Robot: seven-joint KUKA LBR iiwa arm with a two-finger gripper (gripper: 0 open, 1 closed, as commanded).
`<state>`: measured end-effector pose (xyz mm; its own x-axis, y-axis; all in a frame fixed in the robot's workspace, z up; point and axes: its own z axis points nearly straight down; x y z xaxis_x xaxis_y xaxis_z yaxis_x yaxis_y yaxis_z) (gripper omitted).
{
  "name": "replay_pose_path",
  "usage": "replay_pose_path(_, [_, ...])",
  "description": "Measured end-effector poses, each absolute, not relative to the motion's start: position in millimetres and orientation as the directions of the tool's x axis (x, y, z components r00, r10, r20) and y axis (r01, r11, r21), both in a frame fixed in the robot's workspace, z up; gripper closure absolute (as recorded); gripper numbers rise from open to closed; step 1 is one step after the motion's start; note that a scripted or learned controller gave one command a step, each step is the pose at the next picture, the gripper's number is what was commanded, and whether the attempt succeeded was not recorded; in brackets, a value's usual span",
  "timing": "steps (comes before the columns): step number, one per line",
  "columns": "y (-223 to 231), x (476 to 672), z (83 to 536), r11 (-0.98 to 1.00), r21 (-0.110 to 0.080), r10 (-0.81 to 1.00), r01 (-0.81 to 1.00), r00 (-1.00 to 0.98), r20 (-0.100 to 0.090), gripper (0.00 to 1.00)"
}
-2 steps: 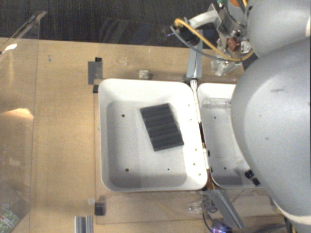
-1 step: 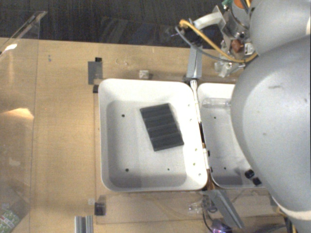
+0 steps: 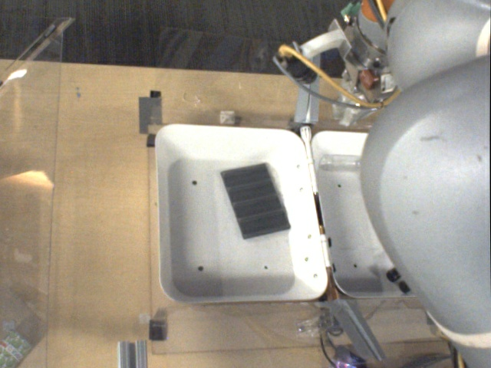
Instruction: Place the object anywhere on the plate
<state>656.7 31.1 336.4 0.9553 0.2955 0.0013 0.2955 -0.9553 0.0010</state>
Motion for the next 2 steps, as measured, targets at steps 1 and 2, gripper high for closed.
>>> replay_pose_path(1, [50.8,662.0,321.2,-0.974,-0.002,0.225,0.225,0.974,0.002,1.0])
replay_pose_path(2, [41.8,660.5,324.2,-0.969,-0.001,0.249,0.249,0.969,-0.001,1.0])
